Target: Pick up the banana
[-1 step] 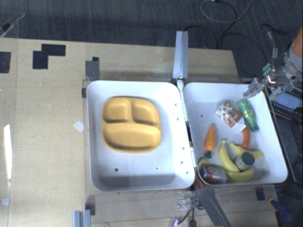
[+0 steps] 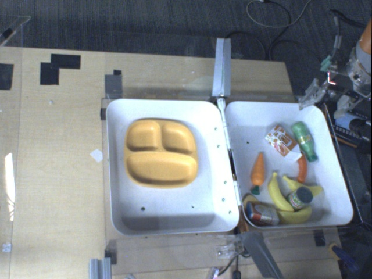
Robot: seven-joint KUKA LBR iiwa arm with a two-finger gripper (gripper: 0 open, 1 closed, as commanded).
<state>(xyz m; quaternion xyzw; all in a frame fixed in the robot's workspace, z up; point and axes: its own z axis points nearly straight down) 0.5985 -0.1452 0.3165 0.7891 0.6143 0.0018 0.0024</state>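
At the upper right edge of the view, beyond the right bin's [image 2: 334, 138] far corner: gripper [image 2: 328, 77] hanging off the arm [image 2: 363, 60], well apart from everything in the bins, too small and cluttered to tell whether spread or pressed together.

Lying in the near part of the right bin: two yellow bananas. One banana [image 2: 278, 193] curving upright-ish along the middle, bright yellow with a darker tip; second banana [image 2: 302, 189] slanting to its right, crossing toward the bin's near wall, partly covered by a dark round-topped can [image 2: 300, 198]. Resting beside the bananas: one orange carrot [image 2: 258, 168], one small red pepper [image 2: 302, 168], one green bottle [image 2: 304, 140], one red-and-white carton [image 2: 280, 140], one can on its side [image 2: 260, 214] at the near left corner.

Sitting in the left bin [image 2: 116, 173]: one yellow divided tray [image 2: 161, 153], three compartments.

Bearing both bins: pale wooden desk [image 2: 58, 173].
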